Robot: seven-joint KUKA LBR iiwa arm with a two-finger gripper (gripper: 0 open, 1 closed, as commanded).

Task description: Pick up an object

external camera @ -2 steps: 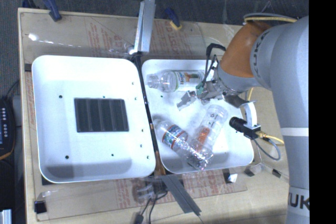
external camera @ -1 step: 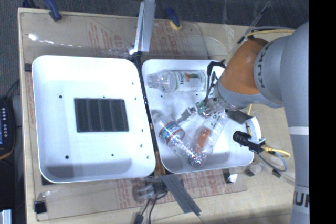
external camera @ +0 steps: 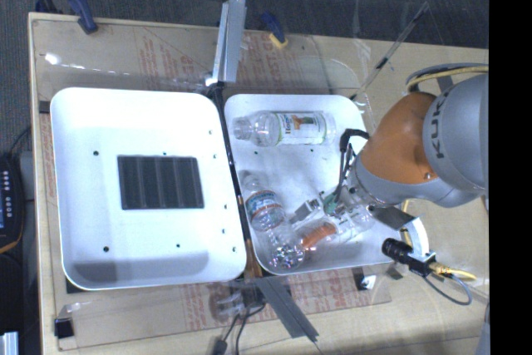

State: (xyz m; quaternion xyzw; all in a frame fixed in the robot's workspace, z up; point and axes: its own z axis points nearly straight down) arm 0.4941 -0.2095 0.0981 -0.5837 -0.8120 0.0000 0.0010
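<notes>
Orange-banded arm [external camera: 432,150] looms nearest, its gripper [external camera: 332,208] low in the right bin [external camera: 249,108] among clear bottles [external camera: 287,129]; grip state unclear, nothing lifted yet

I'm looking at a lab bench [external camera: 125,312]: clamps [external camera: 83,12] at eleven o'clock, two white bins [external camera: 75,120], cables [external camera: 453,272] at four o'clock.

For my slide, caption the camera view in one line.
KUKA arm lowers its gripper into the right bin among clear plastic bottles.
</notes>
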